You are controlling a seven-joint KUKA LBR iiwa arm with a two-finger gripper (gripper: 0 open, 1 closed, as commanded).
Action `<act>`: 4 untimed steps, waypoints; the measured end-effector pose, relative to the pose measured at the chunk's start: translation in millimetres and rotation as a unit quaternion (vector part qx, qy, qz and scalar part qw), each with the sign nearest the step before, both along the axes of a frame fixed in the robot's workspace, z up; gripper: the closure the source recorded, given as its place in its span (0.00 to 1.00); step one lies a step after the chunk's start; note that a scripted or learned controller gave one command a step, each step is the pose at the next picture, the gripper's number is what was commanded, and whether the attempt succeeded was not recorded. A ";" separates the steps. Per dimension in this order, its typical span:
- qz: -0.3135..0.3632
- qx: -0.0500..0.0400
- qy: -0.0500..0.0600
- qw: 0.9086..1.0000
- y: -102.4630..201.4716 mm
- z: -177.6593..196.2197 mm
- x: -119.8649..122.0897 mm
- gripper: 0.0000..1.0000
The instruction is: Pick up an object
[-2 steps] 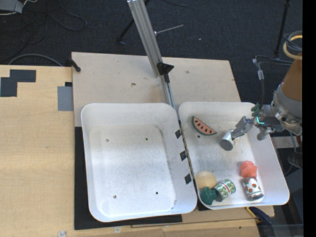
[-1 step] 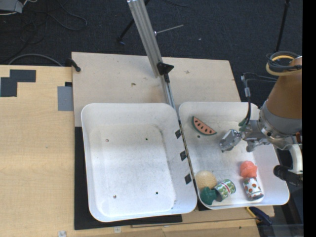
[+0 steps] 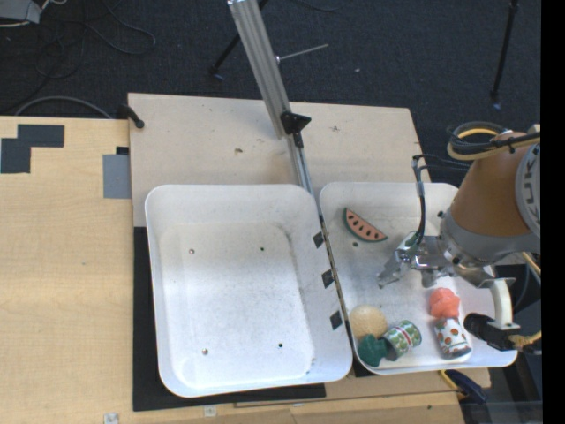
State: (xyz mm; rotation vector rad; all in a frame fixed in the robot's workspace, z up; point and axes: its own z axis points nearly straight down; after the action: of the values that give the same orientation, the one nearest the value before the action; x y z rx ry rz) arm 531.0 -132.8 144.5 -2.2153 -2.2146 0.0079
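The gripper (image 3: 402,263) is hanging over the middle of the right bin (image 3: 340,203), its metal fingers appearing slightly spread and pinching nothing; the bin floor beneath them is bare. Reading left to right: the left bin (image 3: 159,203) is lying on the table (image 3: 194,140) with nothing in it; the watermelon slice (image 3: 364,226) is resting near the right bin's far wall, just up-left of the gripper; the beige ball (image 3: 368,318), the green toy (image 3: 374,351) and the small tin (image 3: 403,336) are crowding the near edge; the orange piece (image 3: 444,302) and the strawberry jar (image 3: 452,336) are sitting further right, beside the wrist. Risk: the gripper is pointing at a gap between candidates, so a straight descent would likely be closing on air; among the clustered near-edge items, a finger could be nudging a neighbour or landing on the rim. The arm (image 3: 494,206) is reaching in from the right, orange band bulking over the bin's corner, wrist bent down and leftward.
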 end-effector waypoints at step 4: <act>0.001 -0.001 -0.006 1.000 13.9 55.8 -1.8 1.00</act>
State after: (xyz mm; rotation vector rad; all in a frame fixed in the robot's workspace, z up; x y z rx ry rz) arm 529.2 -118.9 200.3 -2.2208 -2.2237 -0.0024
